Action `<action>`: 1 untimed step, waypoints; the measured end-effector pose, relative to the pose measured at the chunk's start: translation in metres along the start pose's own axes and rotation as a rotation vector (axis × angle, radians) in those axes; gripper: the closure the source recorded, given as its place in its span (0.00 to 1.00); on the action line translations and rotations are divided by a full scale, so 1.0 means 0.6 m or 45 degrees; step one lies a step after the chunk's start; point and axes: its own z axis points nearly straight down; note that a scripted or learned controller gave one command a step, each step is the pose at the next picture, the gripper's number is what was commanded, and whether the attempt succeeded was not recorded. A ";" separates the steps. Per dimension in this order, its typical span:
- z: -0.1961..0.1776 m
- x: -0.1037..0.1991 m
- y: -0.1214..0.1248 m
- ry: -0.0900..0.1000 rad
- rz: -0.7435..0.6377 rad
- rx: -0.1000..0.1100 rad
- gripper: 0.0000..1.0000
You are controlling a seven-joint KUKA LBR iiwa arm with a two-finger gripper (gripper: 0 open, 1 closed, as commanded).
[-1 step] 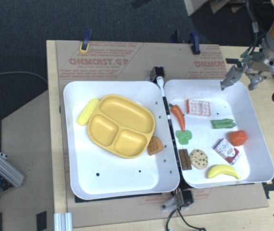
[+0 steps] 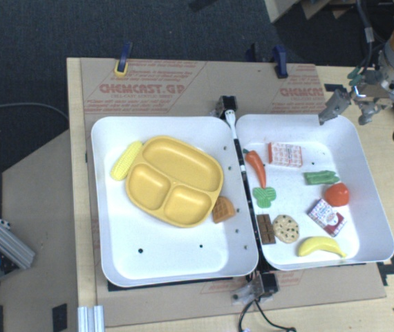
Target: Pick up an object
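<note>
Nearest the bottom of the frame, in the lower part of my right-hand shallow white plastic bin, a yellow toy banana lies along the front wall, with a round speckled cookie just above and left of it and a dark brown chocolate bar touching the cookie's left side, close to the divide between the bins. A small red-and-white packet sits to the right of the cookie, and a red toy tomato rests just above that packet. Further up come a green broccoli piece, an orange toy carrot lying at a slant, a flat green pod-like piece and a white carton with red print. In the left white bin, a yellow three-compartment plastic plate sits tilted in the middle of the frame's left half, a yellow corn cob touching its upper left rim and a small brown bread-like piece against its lower right edge. Farthest back, at the upper right of the frame, my two-finger gripper hangs over the right bin's far rim, its fingers spread apart with nothing between them, well apart from every toy.
</note>
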 end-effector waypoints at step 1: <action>0.104 0.003 0.007 0.002 -0.001 0.007 0.00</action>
